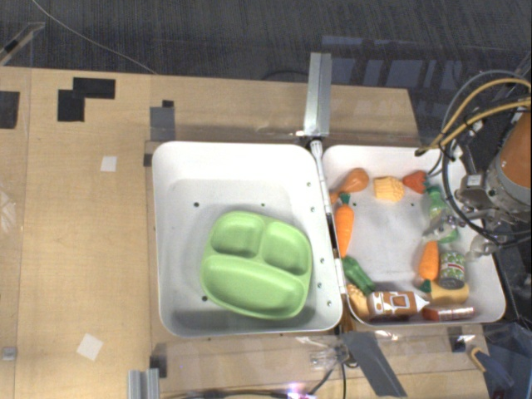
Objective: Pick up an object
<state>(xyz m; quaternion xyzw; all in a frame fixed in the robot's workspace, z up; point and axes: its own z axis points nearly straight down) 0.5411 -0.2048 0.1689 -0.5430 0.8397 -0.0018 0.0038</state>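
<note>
We're hanging the grey arm's gripper over the right white bin, since all the small toy food is sitting there, like the orange plastic carrot. The green divided plastic plate is filling the left white bin.

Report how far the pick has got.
Done: the arm has reached in over the right bin from its right side, with the gripper near the bin's right rim. In hand: nothing visible between the fingers; the pictures do not show whether they are open. Left: the grasp and lift. The carrot, the bottle and the other toy foods lie in the right bin, and the green divided plate lies in the left bin.
</note>
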